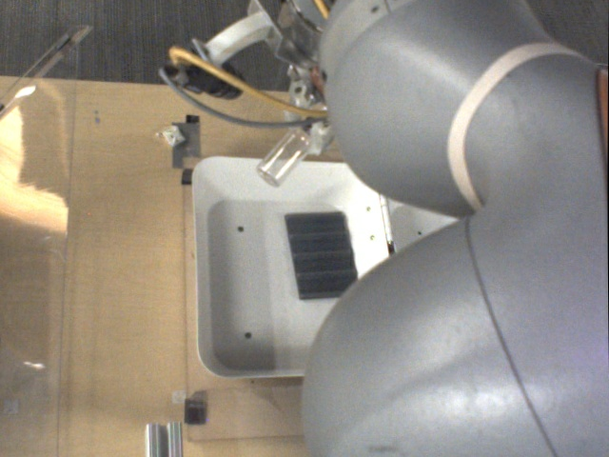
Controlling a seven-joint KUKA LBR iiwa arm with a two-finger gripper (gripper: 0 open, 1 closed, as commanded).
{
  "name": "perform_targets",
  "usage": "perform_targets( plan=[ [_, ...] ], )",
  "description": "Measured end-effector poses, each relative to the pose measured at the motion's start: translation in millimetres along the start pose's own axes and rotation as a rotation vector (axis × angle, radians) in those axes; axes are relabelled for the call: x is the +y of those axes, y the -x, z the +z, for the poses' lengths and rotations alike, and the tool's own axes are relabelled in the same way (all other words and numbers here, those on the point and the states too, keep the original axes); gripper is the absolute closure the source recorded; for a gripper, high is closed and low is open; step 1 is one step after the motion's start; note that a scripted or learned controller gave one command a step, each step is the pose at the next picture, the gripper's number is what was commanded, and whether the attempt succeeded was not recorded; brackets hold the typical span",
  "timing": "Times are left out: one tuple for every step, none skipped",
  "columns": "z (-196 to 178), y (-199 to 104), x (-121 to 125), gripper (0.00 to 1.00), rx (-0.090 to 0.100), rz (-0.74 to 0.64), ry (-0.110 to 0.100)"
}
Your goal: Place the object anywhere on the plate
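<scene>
A dark ribbed rectangular slab (321, 253) lies flat on the floor of the white bin (214, 284), toward its far right part. My gripper (303, 112) hangs over the bin's far rim, mostly hidden behind my wrist. A clear tube-like piece (282, 158) juts from under it, down and to the left, above the rim. I cannot tell whether this piece is held or belongs to the gripper. My grey arm (457, 255) covers the bin's right side and whatever lies beyond it.
Yellow and grey cables (214, 76) loop off the wrist to the left. A small dark bracket (188, 141) stands on the wooden bench by the bin's far left corner. A black block (195, 409) and a metal piece (164, 439) sit near the front edge.
</scene>
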State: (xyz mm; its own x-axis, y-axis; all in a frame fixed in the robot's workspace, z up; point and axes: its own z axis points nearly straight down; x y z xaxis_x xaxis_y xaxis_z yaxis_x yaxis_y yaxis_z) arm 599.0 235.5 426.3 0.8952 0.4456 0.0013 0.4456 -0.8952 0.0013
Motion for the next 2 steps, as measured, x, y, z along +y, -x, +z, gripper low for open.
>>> perform_targets(
  plan=[
    [176.1,24.1,1.9,1.0,-0.002,0.258,-0.001],
    [175.4,23.9,2.1,0.0,-0.001,0.258,-0.001]
  ],
)
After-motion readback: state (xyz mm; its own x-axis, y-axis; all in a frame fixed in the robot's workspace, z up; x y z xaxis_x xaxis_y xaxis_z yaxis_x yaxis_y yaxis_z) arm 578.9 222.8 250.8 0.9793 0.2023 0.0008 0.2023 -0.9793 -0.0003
